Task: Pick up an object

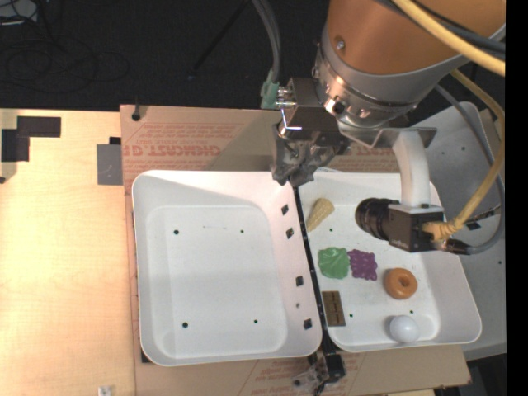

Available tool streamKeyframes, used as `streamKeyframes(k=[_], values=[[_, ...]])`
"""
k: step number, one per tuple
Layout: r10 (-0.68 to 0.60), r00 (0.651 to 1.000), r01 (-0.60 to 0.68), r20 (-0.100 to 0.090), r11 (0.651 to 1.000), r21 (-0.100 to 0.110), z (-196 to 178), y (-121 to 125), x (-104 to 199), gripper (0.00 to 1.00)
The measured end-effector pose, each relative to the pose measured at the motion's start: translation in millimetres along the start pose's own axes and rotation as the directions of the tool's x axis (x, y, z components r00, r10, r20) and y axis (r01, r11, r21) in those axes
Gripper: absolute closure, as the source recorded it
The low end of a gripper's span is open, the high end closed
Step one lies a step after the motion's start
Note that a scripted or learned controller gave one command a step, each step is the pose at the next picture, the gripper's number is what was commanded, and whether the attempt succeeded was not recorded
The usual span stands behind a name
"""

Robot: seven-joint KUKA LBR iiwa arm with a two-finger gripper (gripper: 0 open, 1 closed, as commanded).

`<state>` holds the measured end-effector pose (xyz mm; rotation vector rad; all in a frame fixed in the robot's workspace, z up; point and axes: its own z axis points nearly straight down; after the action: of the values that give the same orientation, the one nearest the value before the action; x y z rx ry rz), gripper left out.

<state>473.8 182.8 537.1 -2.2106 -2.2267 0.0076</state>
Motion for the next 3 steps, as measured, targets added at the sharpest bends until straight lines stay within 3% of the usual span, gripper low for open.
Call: streamKeyframes(k=[1, 2, 3], values=[[0.005, 1.000, -0.005, 0.001, 1.000, -0.001, 0, 1, -3, 0.00], [0.002, 1.000, -0.002, 0.002, 1.000, 0.003, -9, 2, -2, 1.00], [-0.002, 1.000, 0.002, 0.003, 1.000, 0.007, -19, 1, -1, 1.00]])
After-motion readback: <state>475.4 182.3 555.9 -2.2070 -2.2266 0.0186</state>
